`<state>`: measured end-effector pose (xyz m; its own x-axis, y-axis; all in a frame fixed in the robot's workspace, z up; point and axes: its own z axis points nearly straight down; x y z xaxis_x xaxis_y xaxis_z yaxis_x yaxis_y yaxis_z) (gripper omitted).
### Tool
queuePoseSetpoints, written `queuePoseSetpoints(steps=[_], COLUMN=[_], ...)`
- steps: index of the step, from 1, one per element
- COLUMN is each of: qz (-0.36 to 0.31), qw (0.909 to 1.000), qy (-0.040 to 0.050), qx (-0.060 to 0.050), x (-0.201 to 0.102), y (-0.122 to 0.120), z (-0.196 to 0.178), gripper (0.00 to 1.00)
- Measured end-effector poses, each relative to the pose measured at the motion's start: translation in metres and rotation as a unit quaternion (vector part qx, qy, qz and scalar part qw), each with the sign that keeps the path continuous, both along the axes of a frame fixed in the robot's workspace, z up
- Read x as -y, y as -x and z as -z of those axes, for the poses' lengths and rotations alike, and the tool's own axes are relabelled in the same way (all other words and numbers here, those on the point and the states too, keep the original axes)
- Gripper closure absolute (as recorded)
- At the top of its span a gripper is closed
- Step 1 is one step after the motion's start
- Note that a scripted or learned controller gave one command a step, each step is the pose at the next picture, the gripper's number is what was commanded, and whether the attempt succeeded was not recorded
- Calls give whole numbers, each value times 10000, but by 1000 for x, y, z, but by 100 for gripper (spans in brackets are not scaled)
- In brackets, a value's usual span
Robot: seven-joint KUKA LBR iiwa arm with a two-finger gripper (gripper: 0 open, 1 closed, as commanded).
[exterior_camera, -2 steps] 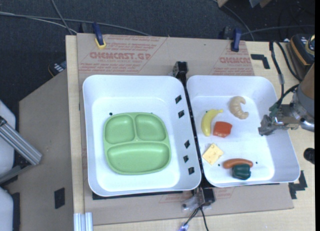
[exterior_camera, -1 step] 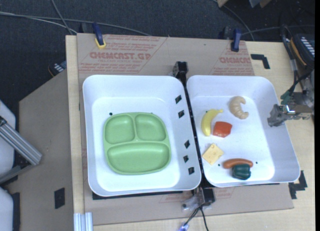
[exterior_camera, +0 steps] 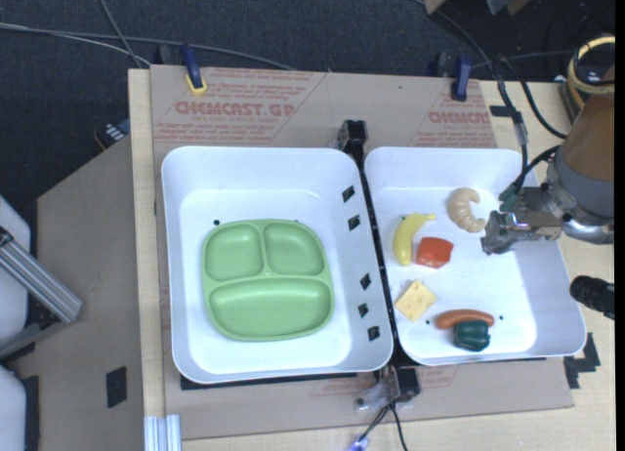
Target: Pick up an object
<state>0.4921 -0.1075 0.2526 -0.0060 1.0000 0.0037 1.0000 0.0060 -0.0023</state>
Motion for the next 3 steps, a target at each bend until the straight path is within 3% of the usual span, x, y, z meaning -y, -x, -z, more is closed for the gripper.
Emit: queuePoseSetpoints(steps=[1,3], qz=[-1,-7], qw=[10000,10000], qy=[3,7], qx=[-2,13], x=[-55,-161], y=[10,6], z=[0,9], gripper=[100,100])
